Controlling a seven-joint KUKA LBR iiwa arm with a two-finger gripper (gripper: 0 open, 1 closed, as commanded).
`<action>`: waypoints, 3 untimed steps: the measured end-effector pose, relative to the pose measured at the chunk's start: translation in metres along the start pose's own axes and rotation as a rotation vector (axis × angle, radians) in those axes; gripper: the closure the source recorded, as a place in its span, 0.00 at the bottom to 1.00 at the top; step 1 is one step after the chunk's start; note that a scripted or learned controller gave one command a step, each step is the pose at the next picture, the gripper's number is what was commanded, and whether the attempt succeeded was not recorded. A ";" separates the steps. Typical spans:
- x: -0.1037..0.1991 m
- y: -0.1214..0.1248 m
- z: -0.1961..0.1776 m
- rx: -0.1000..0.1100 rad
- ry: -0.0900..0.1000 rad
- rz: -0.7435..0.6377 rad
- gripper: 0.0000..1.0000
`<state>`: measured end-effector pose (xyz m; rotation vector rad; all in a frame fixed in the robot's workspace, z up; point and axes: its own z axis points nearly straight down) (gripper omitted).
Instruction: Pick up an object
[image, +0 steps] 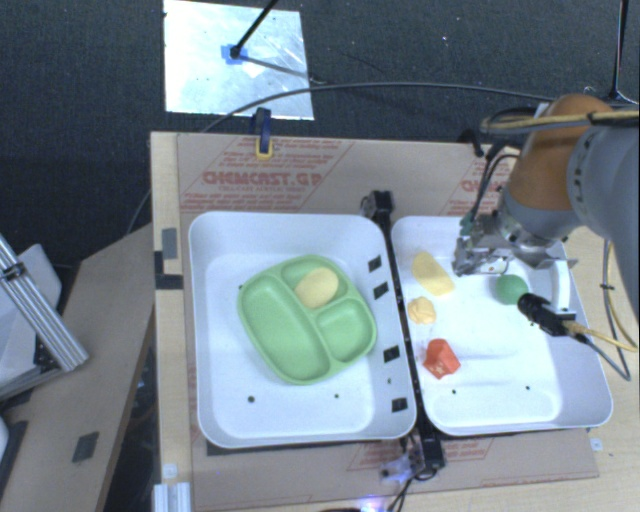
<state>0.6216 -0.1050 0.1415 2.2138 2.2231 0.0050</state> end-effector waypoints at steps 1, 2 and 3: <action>0.000 0.000 -0.065 -0.002 0.000 0.000 1.00; 0.000 0.001 -0.062 0.002 0.001 -0.001 1.00; 0.044 -0.022 -0.063 0.005 0.002 -0.004 1.00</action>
